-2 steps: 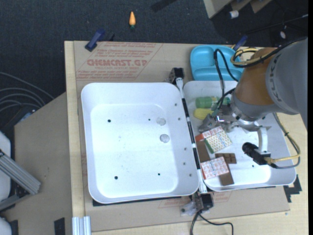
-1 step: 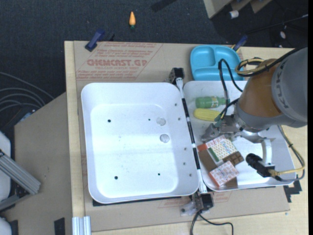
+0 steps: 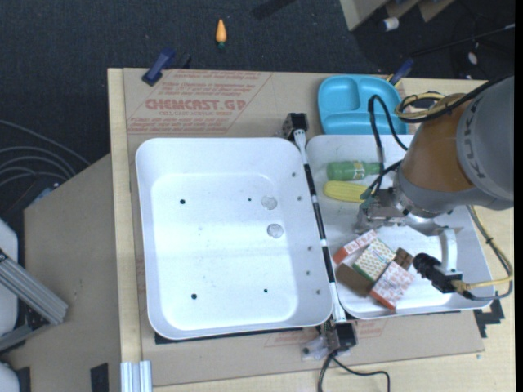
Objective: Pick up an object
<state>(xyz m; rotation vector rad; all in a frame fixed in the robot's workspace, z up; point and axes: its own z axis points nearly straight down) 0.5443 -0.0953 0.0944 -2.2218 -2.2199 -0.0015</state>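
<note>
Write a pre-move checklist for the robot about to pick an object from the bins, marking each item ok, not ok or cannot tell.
1. Objects within reach in right bin: ok; green bottle, yellow item, patterned boxes.
2. Hand over that bin: ok.
3. Hand open: cannot tell.
4. Hand centred on one object: cannot tell.
5. Boxes separated: not ok, they lie bunched together.
6. Left bin needed: not ok, nothing graspable seen there.

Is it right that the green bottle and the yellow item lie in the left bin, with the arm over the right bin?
Not quite. The camera view shows the green bottle and the yellow item in the right bin, not the left bin. The arm is indeed over the right bin.
</note>
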